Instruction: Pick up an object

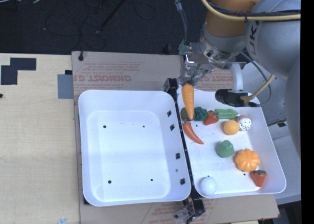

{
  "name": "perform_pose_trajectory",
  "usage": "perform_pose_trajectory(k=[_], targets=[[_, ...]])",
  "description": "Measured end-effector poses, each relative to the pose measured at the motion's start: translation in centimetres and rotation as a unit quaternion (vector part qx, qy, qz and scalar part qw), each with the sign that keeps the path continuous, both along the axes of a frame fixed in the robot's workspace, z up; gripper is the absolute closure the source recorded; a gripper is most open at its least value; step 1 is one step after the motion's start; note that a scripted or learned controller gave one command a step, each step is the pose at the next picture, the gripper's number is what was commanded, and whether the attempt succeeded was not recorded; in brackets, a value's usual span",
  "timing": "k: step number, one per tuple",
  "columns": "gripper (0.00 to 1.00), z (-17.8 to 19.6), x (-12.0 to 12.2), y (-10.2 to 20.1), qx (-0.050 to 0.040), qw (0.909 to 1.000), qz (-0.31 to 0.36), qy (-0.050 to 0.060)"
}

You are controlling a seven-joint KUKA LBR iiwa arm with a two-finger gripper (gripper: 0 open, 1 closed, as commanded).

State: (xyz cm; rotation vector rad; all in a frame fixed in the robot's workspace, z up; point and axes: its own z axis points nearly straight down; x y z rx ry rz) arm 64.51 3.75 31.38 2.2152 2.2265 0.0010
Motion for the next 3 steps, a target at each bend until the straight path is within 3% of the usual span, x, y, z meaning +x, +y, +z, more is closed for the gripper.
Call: perform_pose_trajectory(k=[1,2,3], targets=[[1.0,16.6,-0.1,3.6,0.0012,1.0,0.0,-0.007],[1.0,22.7,-0.1,2.8,0.0,1.0,0.0,0.0],[1.0,22.3,-0.1,-6.6,-0.0007,1.0,-0.006,0.003]])
